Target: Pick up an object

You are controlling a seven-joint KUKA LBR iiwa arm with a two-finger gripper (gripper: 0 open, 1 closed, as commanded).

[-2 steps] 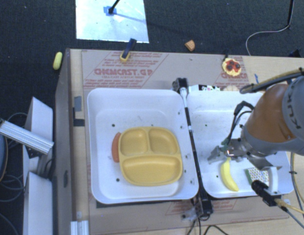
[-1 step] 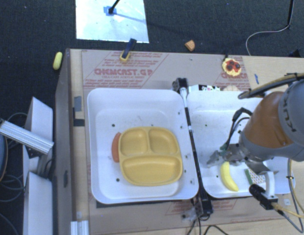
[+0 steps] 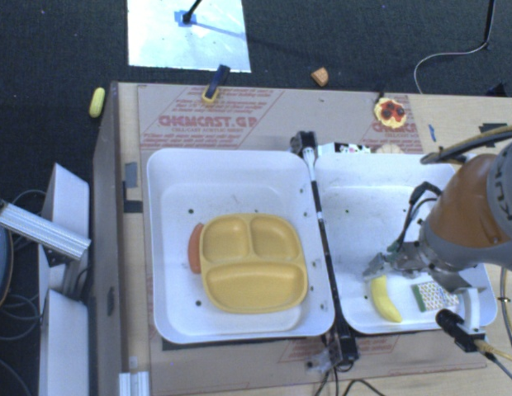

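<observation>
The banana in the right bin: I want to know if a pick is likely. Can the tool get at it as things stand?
Probably yes. The banana lies on the right bin floor beside the tool, with nothing over it. The green-patterned object sits to one side, apart from it.

We see an evenly lit, fairly bright scene from overhead. The white bins [image 3: 239, 167] glare slightly, washing out surface detail. Shadows are soft and short, pooling under the yellow tray [image 3: 254, 262] and the arm [image 3: 475, 209]. Overall focus is soft, with mild graininess on the dark floor [image 3: 58, 48].
</observation>
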